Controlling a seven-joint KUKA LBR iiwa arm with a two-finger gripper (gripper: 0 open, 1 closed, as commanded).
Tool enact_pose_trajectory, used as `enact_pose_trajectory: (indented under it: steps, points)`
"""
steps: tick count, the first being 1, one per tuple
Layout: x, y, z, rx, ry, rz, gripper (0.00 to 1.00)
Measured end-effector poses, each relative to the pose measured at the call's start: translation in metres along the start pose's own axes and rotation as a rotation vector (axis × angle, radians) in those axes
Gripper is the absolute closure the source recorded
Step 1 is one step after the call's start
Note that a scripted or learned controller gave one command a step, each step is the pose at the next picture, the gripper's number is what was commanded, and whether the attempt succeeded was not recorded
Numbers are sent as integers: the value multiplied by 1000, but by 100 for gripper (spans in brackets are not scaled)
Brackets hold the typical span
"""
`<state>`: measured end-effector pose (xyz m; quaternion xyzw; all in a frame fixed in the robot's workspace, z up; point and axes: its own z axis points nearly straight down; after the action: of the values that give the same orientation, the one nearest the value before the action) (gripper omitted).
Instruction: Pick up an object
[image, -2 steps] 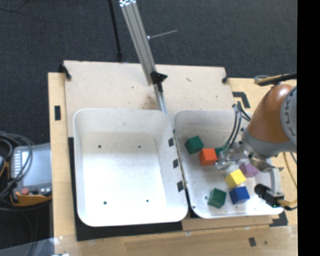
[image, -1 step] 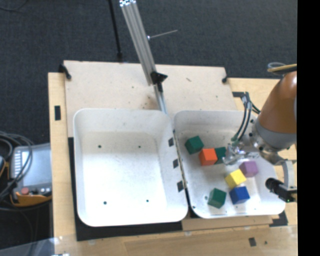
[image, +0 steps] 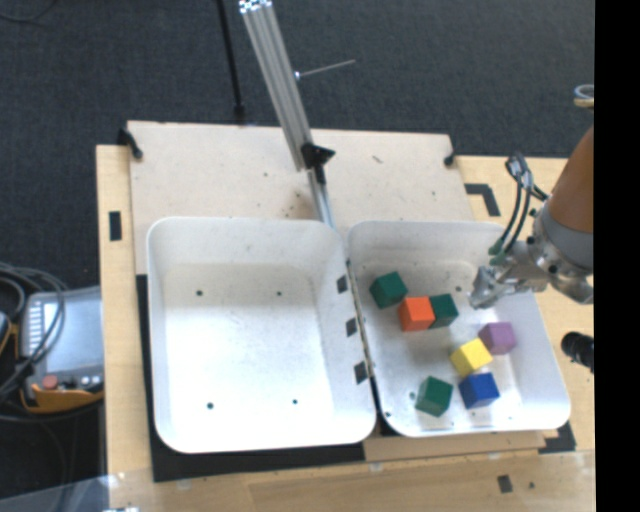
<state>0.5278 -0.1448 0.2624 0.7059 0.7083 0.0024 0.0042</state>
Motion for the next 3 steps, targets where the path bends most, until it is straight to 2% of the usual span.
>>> enact_pose_trajectory:
  steps: [1,2,3]
  points:
    - [-1,1,-18,6,2,-2,100]
    - [45,10,-9,8,2,-2,100]
    - [90,32,6,8,2,-2,100]
